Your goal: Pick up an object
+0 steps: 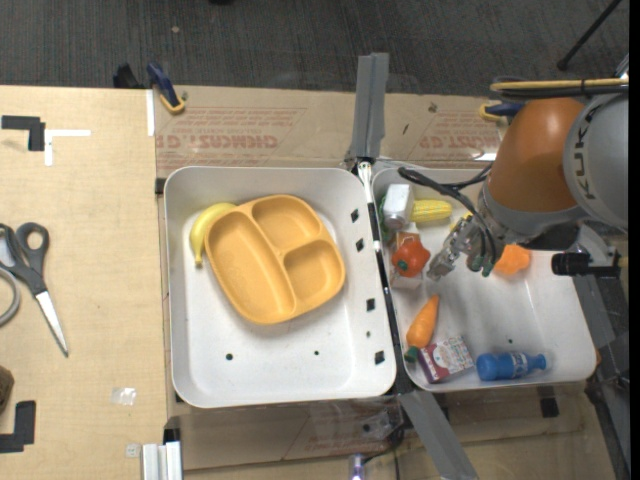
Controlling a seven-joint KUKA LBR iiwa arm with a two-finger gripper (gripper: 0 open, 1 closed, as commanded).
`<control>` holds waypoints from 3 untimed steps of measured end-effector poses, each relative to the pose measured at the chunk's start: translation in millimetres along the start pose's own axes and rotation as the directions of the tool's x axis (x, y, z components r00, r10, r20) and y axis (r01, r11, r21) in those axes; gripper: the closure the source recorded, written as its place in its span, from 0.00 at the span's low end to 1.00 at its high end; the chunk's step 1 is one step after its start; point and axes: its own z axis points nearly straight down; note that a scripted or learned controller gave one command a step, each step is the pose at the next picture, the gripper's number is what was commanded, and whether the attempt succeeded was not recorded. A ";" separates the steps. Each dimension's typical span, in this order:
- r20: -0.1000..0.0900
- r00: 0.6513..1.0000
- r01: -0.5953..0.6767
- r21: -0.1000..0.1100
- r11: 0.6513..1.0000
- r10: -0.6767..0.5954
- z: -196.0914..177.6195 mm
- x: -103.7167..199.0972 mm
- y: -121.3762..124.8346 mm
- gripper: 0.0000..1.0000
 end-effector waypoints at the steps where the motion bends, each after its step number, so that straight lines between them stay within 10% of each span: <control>1: -0.004 0.989 -0.146 0.001 0.989 0.146 9.6 80.5 -57.8 1.00; 2: -0.004 0.989 -0.147 0.001 0.989 0.147 9.5 80.4 -57.7 0.00; 3: -0.002 0.982 -0.191 0.000 0.982 0.191 9.0 21.9 -27.5 0.00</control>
